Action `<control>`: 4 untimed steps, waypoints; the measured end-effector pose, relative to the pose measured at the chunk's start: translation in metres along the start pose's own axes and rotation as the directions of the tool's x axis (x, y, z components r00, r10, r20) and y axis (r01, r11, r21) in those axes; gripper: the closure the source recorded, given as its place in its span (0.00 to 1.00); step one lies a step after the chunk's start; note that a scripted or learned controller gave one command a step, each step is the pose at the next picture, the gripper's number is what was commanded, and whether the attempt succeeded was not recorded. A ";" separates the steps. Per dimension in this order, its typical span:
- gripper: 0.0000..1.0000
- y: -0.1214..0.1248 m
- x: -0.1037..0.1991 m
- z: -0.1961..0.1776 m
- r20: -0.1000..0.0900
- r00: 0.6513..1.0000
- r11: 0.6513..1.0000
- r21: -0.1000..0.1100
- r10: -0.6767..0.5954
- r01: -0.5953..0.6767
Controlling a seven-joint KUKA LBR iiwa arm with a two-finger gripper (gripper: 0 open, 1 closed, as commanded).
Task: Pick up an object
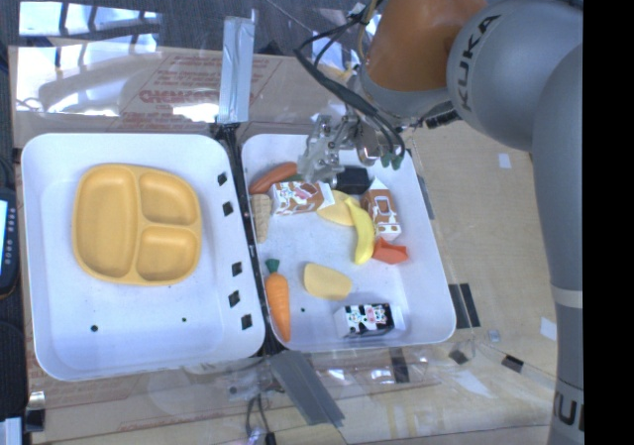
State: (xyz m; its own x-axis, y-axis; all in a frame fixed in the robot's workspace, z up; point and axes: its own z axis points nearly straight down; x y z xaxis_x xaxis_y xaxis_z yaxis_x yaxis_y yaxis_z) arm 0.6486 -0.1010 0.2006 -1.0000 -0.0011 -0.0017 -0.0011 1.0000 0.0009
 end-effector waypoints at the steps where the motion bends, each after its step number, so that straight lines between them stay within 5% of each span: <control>1: 0.00 -0.001 0.000 -0.001 0.001 1.000 1.000 0.001 0.001 -0.001; 2: 0.00 0.001 0.005 0.109 -0.001 0.976 0.976 0.000 0.217 -0.217; 3: 0.00 0.005 0.081 0.109 0.000 0.957 0.957 0.001 0.291 -0.291; 4: 1.00 0.007 0.079 0.098 0.003 0.959 0.959 0.001 0.284 -0.284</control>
